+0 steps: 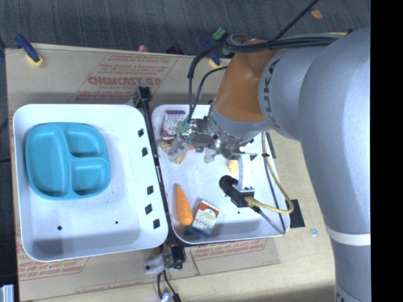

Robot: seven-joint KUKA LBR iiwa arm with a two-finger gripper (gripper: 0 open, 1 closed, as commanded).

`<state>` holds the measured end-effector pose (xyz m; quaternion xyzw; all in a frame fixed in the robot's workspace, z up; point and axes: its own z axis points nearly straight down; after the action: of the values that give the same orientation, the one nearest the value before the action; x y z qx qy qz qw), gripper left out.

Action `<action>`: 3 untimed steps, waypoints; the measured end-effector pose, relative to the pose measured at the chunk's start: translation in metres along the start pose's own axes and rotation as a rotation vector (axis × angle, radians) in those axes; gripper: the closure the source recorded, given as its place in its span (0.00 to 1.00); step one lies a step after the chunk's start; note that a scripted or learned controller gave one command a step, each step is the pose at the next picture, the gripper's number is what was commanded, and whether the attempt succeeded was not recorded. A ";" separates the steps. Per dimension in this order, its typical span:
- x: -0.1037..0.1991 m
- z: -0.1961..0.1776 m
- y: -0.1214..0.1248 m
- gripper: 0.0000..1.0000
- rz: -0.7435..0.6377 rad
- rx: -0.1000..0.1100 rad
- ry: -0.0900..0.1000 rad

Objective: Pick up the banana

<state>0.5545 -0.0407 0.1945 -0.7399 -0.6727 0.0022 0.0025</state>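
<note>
Yellow, likely the banana (233,167), peeks from under my wrist (239,121) at mid-frame in the right bin (204,184), which is why my tool (187,141) hangs low just left of it; whether it is apart or together I cannot tell.

The arm (296,74) covers the right bin's (217,238) far corner and runs off the lower edge. Under the wrist, what seems to be the banana (233,167) shows only as a yellow sliver. The tool (184,145) overlaps a packet (173,123); what lies just under it is a blur. The print on the small box (205,218) is too small to read.
</note>
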 end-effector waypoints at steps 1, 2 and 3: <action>-0.001 -0.011 0.001 1.00 -0.002 0.001 -0.001; -0.057 -0.044 -0.050 1.00 -0.017 -0.002 0.000; -0.104 -0.017 -0.018 1.00 0.118 -0.003 -0.001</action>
<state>0.5265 -0.1427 0.2113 -0.7782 -0.6281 0.0014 0.0008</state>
